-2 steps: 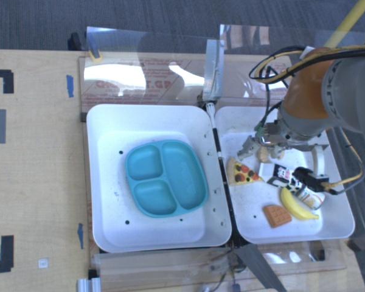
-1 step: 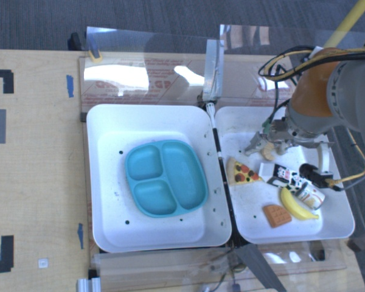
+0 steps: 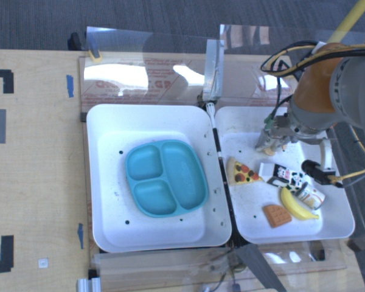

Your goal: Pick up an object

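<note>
- Two shallow white bins are being borne side by side on the wooden bench (image 3: 30, 163), with the left bin (image 3: 103, 126) and the right bin (image 3: 340, 221) meeting along their inner rims.
- The left bin is being occupied by a blue divided plate (image 3: 167, 178), which is lying flat near the middle with its three compartments facing up.
- The grey arm (image 3: 353, 93) is being seen entering from the right, with its orange band (image 3: 313, 90) being shown over the far side of the right bin.
- The gripper (image 3: 271, 145) is being held low over the far left part of the right bin, close to the rim shared with the left bin.
- Whether the gripper is being held wide, narrow or closed on anything cannot be told, as its tip is being blurred against the white floor.
- The things to be picked are all being kept in the right bin.
- A pizza slice (image 3: 243, 173) is lying near that bin's left wall, on the near side of the gripper and apart from it.
- A small white-and-black packet (image 3: 284, 174) is lying just right of the pizza slice.
- A banana (image 3: 296, 205) is lying closer to the near wall, with a small white bottle-like thing (image 3: 310, 194) just beside it; contact between them cannot be judged.
- A brown cracker (image 3: 276, 215) is lying just left of the banana.
</note>
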`<state>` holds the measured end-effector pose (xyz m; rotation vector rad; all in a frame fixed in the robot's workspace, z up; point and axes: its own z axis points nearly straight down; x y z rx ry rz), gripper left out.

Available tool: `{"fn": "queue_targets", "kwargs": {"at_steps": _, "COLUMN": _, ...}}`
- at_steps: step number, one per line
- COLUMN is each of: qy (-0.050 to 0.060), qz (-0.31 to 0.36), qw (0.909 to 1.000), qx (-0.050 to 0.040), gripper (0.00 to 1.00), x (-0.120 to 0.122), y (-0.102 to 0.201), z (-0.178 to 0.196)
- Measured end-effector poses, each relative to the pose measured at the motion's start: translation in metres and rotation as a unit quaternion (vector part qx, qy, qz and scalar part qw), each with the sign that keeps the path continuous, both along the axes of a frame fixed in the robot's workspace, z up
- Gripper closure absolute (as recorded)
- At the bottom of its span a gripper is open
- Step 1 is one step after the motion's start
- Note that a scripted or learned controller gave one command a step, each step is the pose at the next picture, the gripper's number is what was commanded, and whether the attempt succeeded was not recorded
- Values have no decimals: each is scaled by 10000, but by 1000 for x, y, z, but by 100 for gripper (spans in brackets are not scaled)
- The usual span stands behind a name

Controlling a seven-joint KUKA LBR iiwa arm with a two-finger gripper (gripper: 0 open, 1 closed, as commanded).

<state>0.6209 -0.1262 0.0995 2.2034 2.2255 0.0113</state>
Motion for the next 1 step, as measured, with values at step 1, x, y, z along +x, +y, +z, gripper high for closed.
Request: {"fn": "queue_targets", "kwargs": {"at_steps": 1, "qy": 34, "qz": -1129, "qw": 9936, "qx": 26, "gripper": 100, "x": -9, "y": 69, "z": 87}}
